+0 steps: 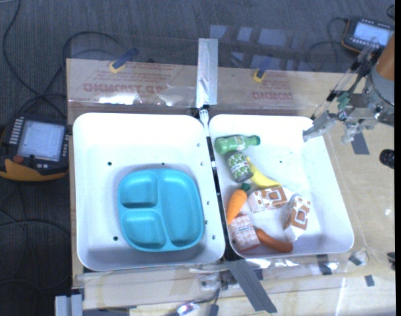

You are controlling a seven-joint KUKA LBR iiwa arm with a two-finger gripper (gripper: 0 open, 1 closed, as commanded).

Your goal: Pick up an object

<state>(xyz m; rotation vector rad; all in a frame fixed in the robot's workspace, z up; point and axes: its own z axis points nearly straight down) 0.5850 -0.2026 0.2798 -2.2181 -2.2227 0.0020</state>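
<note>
Nearest me, the left bin point(88, 176) holds a blue divided plate point(160, 208). In the right bin point(319, 196), against its left wall, lies a pile: green bottle point(236, 141), banana point(261, 175), carrot point(236, 204), small cartons point(267, 198), sausage point(274, 242). The hand point(348, 120) hangs over the bin's far right corner, well apart from them; I cannot tell its state.
</note>
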